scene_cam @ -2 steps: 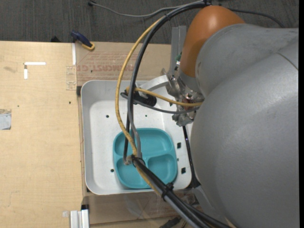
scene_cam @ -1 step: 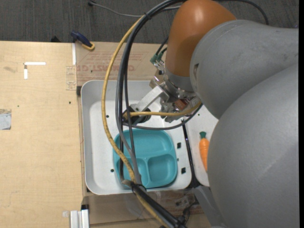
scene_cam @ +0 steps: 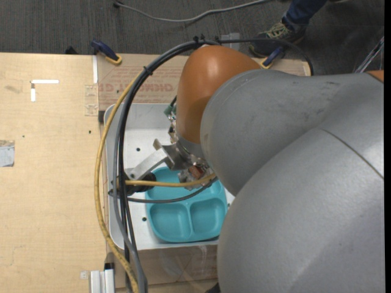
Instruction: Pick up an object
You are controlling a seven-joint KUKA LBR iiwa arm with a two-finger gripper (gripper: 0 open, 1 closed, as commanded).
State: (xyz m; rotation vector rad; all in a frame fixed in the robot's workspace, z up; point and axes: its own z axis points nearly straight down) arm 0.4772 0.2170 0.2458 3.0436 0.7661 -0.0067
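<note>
A teal plastic tray with divided compartments (scene_cam: 186,215) lies in the near part of the white bin (scene_cam: 119,133). The grey arm with its orange band reaches down over the bin and hides most of it. The gripper (scene_cam: 174,157) hangs low just above the tray's far edge, seen from behind its mount. Yellow and black cables loop around it. A small green-tinted thing (scene_cam: 169,109) peeks out at the bin's far side next to the orange band.
Bare wooden bench top (scene_cam: 49,163) spreads to the left of the bin. Cardboard (scene_cam: 140,78) lies behind the bin with blue clamps on its edge. A person's leg and shoe (scene_cam: 287,26) stand on the floor beyond.
</note>
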